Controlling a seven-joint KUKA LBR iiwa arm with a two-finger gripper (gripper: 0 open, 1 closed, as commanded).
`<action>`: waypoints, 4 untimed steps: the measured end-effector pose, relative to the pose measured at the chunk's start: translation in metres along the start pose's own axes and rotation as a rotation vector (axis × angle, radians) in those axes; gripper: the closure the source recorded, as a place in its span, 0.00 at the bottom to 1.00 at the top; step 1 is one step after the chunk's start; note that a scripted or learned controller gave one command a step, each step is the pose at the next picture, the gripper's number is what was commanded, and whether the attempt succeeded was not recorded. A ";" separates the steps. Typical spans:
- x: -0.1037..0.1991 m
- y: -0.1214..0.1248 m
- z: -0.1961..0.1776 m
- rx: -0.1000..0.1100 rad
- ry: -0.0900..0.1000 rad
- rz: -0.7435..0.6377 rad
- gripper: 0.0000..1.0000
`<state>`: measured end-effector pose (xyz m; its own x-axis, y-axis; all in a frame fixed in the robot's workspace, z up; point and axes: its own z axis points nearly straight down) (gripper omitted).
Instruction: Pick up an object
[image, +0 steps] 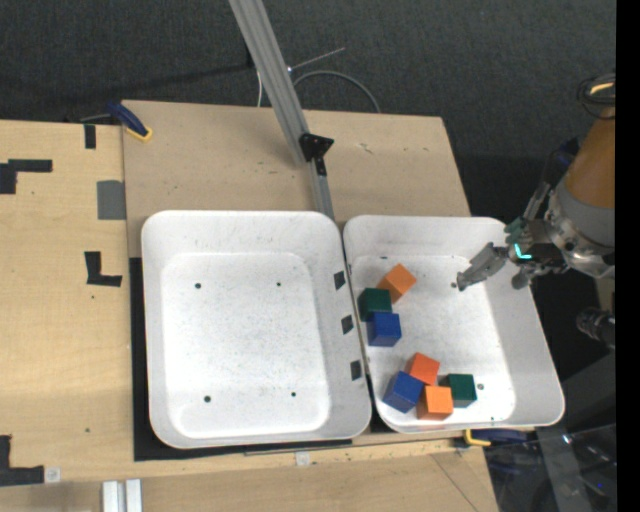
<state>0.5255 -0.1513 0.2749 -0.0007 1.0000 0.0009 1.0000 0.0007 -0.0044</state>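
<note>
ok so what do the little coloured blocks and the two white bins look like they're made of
The coloured blocks, like the orange one, look like painted wood or hard plastic: flat matte colour, crisp edges. I cannot tell which. The white bins seem to be moulded plastic, with rounded corners, raised rims and a faint sheen.

right bin (520, 350): seven blocks (400, 282) inside | left bin (160, 240): beside it, touching

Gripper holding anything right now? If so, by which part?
Nothing held. The gripper sits above the right bin near its upper right, with no block between its fingers; the nearest, the orange block, lies apart to its left.
</note>
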 end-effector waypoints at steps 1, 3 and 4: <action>0.000 0.001 -0.002 -0.003 -0.001 -0.001 0.00; 0.001 0.002 0.105 0.002 0.000 0.001 0.00; 0.007 0.001 0.150 0.003 0.000 0.000 0.00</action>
<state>0.5260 -0.1445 0.1247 -0.0012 1.0000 0.0011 1.0000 0.0012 -0.0069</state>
